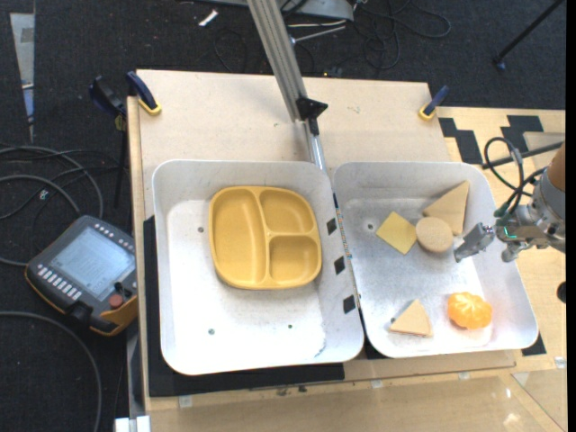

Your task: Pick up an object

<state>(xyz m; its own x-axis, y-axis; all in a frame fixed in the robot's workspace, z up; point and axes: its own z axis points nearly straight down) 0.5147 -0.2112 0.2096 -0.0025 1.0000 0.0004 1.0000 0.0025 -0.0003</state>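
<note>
Yellow tray point(265, 238), orange fruit point(469, 310), tan wedges point(411, 319), white bins point(180, 331).

A pale wooden tabletop point(225, 115) stands on dark carpeted floor point(63, 79); black cables point(54, 174) trail across the floor at left; a handheld control pendant point(85, 273) lies beside the tabletop; yellow-tipped clamps point(144, 97) grip its far corners.

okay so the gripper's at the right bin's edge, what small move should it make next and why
Probably ease left and down toward the round tan disc. The gripper hangs at the right bin's right rim with nothing between its fingers, and the disc is the nearest piece.
</note>
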